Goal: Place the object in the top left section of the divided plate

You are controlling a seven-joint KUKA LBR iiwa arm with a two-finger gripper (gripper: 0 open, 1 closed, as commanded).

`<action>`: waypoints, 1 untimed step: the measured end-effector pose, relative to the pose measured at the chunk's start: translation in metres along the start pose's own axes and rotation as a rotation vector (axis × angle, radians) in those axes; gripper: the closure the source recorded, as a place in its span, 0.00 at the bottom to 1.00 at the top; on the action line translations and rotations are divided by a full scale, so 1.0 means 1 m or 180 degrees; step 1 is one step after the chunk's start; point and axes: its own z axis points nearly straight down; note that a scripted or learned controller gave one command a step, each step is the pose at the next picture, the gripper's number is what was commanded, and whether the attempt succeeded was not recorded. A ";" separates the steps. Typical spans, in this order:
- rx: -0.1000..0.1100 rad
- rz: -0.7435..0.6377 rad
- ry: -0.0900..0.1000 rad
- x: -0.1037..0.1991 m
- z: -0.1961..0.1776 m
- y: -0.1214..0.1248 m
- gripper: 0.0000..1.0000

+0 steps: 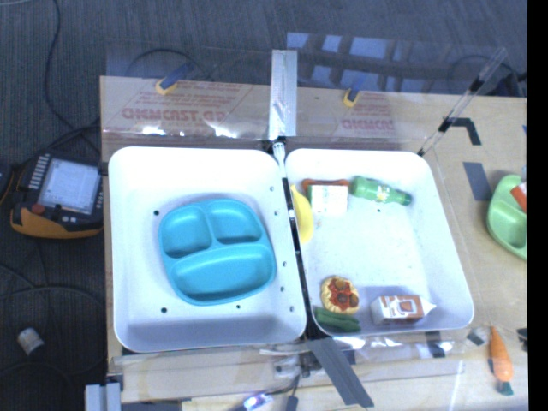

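Looking down on the bench, the blue divided plate [218, 272] sits in the left bin [128, 229], and its top left section [181, 234] has nothing in it. All the loose items lie to the right of the plate, in the right bin [445, 255]. Nearest the plate is a yellow banana [301, 215], with a white box [329, 200] touching it and a green bottle [381, 192] lying on its side further right. Lower down, also right of the plate, there's a toy pizza slice [340, 294], a green vegetable [336, 320] just below it, and a small brown carton [398, 308]. Which of these is the task's object, I cannot tell. How the jaws stand, I cannot tell.
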 end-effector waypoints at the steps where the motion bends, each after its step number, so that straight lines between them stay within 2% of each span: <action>1: 0.0002 0.0245 0.0002 -0.001 0.000 0.004 1.00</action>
